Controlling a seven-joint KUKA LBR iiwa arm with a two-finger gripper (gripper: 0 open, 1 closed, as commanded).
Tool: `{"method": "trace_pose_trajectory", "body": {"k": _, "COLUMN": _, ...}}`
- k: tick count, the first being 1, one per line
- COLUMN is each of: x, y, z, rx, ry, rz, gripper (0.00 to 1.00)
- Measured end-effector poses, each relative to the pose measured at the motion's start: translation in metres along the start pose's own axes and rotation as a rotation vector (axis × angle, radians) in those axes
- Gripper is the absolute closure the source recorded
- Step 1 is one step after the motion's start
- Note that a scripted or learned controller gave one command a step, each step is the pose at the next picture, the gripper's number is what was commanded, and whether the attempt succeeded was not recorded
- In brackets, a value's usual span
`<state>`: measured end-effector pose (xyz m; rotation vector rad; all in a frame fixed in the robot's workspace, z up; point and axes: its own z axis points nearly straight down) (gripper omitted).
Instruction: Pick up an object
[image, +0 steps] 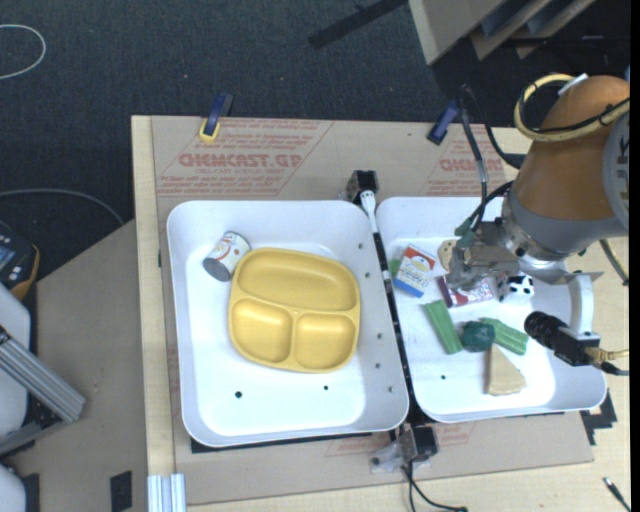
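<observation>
Dark carpet surrounds the counter (300, 150), whose brown sheet reads "CHEMCAST GP" in red, printed twice. Two white bins sit side by side. The left bin (190, 330) holds one yellow divided plate (295, 308) and one small can (225, 256) on its side. The right bin (430, 395) holds one red-and-white packet (416, 266), one blue item (407, 287), one green stick (441, 327), one dark green piece (480, 335) and one tan wedge (504, 374). The tool (472, 272) hovers low over this clutter; I cannot tell its opening or hold.
</observation>
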<state>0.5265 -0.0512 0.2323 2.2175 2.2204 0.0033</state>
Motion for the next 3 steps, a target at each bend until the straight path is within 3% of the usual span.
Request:
{"method": "trace_pose_trajectory", "body": {"k": 1, "x": 0.008, "y": -0.008, "z": 0.000, "rx": 0.006, "ry": 0.002, "rz": 0.000, "gripper": 1.00}}
{"method": "trace_pose_trajectory", "body": {"k": 2, "x": -0.002, "y": -0.004, "z": 0.017, "rx": 0.008, "ry": 0.001, "rz": 0.002, "gripper": 1.00}}
{"method": "trace_pose_trajectory", "body": {"k": 3, "x": 0.003, "y": 0.002, "z": 0.009, "rx": 0.002, "ry": 0.000, "rz": 0.000, "gripper": 1.00}}
